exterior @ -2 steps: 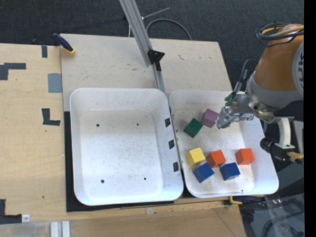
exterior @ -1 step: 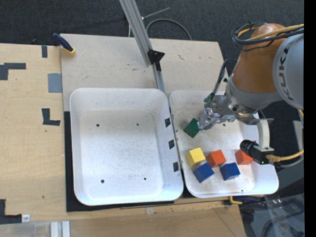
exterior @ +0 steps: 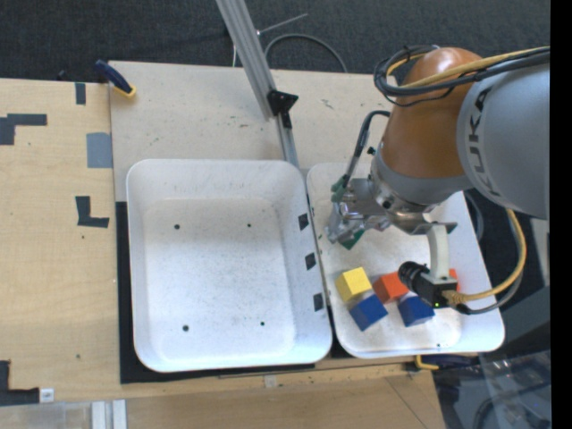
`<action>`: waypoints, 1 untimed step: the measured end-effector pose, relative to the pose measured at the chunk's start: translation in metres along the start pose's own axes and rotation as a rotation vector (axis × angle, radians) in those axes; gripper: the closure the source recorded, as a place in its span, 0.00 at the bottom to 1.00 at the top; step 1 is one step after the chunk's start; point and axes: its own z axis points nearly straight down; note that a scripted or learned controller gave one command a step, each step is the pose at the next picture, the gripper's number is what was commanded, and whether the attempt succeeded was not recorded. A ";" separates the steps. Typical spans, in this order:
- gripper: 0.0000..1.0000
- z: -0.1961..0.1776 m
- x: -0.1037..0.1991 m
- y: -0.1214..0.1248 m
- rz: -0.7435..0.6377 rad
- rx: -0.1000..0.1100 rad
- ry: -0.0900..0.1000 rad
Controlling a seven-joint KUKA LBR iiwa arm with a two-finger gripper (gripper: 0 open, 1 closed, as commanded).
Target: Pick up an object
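Blocks are lying in the right bin, and we are seeing 4 of them from the overhead camera: a yellow block, an orange block, and 2 blue blocks near the front edge. We are watching the gripper hanging over that bin's left side, behind the yellow block. Something green is showing at its tips, but we cannot tell whether it is gripping anything. The left bin is sitting beside it.
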 end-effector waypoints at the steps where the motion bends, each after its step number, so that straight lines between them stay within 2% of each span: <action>1: 1.00 0.010 0.063 -0.008 0.000 0.001 -0.001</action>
